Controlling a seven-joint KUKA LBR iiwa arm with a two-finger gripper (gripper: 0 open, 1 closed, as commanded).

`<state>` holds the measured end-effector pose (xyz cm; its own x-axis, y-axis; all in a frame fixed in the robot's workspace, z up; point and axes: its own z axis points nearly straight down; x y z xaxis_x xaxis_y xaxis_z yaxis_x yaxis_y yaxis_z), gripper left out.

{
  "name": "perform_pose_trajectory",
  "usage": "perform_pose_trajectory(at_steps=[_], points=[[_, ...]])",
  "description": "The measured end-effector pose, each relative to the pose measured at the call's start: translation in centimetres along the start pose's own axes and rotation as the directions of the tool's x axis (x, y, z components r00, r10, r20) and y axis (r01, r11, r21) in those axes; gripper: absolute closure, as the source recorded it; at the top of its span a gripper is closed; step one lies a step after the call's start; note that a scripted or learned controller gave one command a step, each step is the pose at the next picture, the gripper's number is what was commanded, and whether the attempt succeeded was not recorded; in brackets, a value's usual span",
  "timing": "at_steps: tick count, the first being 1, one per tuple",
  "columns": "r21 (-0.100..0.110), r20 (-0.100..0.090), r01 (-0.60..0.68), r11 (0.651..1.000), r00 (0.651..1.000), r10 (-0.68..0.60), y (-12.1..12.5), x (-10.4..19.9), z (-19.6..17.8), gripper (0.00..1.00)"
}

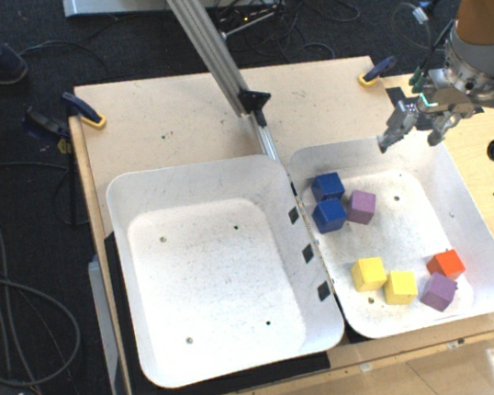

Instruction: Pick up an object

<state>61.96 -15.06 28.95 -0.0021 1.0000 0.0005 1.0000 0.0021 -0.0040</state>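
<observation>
The arm is getting cut off at the top right edge, so most of it is out of sight. The gripper (415, 131) is hanging over the far rim of the right bin (475, 230), with its fingers spread apart and nothing sitting between them.

Counting blocks, all lying below and left of the fingers: two blue blocks (328, 201), two purple blocks (361, 206), two yellow blocks (383, 279), and one orange block (445, 264). The blue pair and one purple are sitting closest to the fingers; the others are clustering well apart, at the near end. The left bin (137, 209) is sitting further left.
</observation>
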Motion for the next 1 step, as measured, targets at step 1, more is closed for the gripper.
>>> perform_pose_trajectory(at_steps=[1], points=[[-0.004, 0.001, 0.001, 1.000, 1.000, -0.001, 0.06, 0.00, -0.22, 0.00]])
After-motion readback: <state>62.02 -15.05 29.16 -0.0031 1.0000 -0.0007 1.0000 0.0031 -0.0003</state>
